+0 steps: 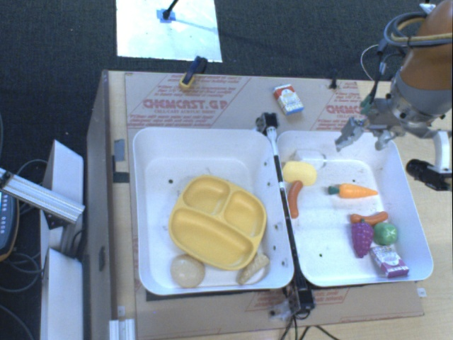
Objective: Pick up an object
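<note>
Clearly orange with a green stem end, the toy carrot point(354, 190) lies flat in the right bin point(407, 190). Up above the bin's far right corner hovers the hand point(368, 137), fingers spread and empty, near the carrot but apart.

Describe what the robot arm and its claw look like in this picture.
The arm has a rounded orange section above a grey metal wrist. Thin looping cables run beside it. The claw is grey metal with two short prongs, above the far edge of the right bin. I can read no markings on it.
</note>
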Available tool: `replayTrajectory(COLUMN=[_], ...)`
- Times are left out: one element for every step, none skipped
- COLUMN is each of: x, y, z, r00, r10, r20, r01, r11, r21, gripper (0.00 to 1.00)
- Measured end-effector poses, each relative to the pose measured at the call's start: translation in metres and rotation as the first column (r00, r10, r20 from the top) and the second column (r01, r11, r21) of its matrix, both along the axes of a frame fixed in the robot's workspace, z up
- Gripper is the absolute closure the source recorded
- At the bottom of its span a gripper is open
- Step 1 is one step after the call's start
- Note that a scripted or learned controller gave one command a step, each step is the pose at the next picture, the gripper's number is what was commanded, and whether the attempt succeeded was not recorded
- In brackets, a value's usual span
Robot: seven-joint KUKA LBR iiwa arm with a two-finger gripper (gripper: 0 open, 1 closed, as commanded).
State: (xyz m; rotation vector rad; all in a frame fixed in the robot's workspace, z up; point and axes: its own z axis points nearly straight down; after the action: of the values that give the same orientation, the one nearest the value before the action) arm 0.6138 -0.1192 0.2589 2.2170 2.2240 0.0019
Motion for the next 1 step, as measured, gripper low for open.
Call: replayTrajectory(x=[-0.0204], y=[-0.0362], z=[-0.0864], r00=[1.000], r10=[-0.002], r20=[-0.001], r01=[0.002], r11=[1.000], r21=[-0.001], gripper=[0.00])
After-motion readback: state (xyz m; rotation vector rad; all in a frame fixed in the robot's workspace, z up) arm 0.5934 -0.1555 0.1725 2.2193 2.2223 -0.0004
